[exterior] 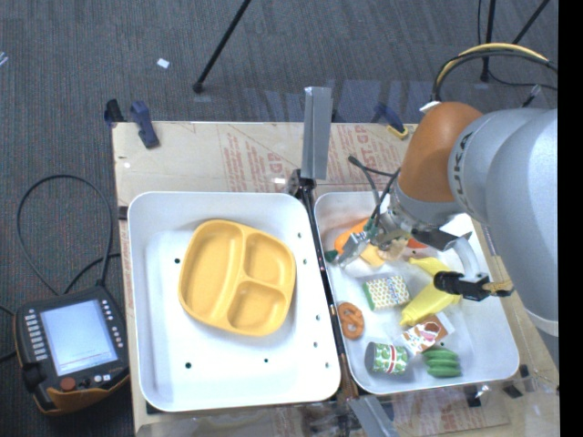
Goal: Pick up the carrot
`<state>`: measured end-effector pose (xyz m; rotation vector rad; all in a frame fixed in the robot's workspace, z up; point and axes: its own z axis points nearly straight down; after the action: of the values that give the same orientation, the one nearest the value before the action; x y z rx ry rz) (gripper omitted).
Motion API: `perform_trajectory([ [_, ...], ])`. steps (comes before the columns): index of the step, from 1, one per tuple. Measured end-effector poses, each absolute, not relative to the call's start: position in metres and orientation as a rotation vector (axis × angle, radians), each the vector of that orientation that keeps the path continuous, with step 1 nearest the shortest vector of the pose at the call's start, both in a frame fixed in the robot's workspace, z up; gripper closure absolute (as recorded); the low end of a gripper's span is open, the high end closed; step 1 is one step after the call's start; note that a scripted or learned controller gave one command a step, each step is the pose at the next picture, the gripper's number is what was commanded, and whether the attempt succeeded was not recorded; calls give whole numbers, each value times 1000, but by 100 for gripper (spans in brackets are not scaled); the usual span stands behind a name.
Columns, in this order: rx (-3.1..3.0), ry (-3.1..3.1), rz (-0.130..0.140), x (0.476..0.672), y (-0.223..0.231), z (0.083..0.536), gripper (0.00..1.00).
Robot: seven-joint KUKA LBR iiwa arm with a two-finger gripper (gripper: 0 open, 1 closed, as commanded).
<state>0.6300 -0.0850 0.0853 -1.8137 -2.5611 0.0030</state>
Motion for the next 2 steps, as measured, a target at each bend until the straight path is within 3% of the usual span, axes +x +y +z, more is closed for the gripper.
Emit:
perform_trajectory([
  [1, -1805, -2565, 7, 630, -84, 93, 100],
  [2, -2036, -2394, 0, 628, -59, 188, 100],
])
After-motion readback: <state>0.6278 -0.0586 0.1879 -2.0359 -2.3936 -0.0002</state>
